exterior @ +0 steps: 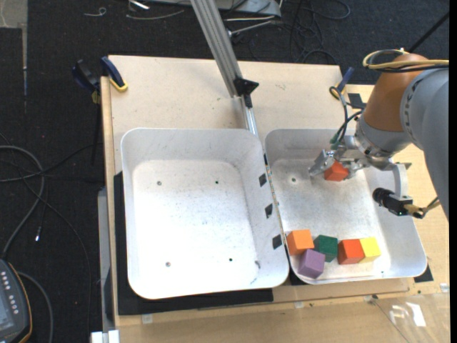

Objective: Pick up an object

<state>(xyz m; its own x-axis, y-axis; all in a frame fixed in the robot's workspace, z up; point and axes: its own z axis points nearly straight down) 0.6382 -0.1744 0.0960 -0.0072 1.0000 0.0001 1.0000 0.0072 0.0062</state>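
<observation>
So in the camera view the arm (410,106) comes in from the right edge of the frame, grey with that orange band above the wrist, and bends down over the upper part of the right bin (400,266). The gripper (334,167) sits right of center in the frame, and there's a red-orange block (336,171) pinched between its fingers, so they're closed on it. The block looks lifted a bit above the bin floor, though from this slanted angle I can't be sure how high.

Down at the lower right of the frame, along the near wall of the same bin, there's a little huddle of blocks: an orange block (300,240), a green block (326,245) just beside it, a purple block (311,263) in front of those two, then a red block (350,251) touching a yellow block (370,247) on its right.

The left bin (136,191) takes up the center-left of the frame. A silver metal pole (214,34) slants down from the top center toward the seam between the two bins. Both bins rest on a tan bench (178,91).
</observation>
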